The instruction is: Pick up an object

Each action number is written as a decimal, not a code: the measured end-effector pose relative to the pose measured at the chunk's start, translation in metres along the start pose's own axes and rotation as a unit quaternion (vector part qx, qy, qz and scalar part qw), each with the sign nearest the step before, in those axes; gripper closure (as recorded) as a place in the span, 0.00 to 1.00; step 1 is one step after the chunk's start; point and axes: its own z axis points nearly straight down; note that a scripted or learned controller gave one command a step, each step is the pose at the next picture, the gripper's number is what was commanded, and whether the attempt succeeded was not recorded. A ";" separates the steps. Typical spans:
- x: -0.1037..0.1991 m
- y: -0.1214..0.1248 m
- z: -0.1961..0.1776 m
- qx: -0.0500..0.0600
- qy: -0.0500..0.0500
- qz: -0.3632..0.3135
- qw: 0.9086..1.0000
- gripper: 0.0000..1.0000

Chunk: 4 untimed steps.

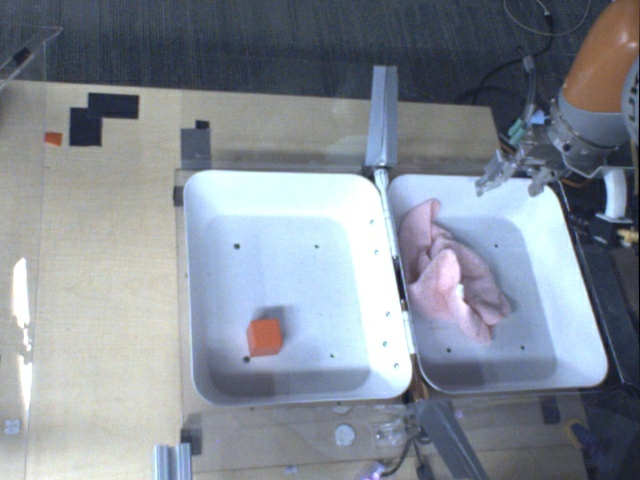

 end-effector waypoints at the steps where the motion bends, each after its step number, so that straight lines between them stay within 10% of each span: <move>1: 0.025 -0.007 0.115 -0.002 0.000 -0.121 0.993 0.00; 2: 0.029 -0.063 0.122 -0.003 -0.001 -0.161 0.987 0.00; 3: 0.058 -0.003 0.123 -0.003 0.000 -0.185 0.983 0.00; 4: 0.062 -0.059 0.122 -0.004 0.000 -0.114 0.994 0.00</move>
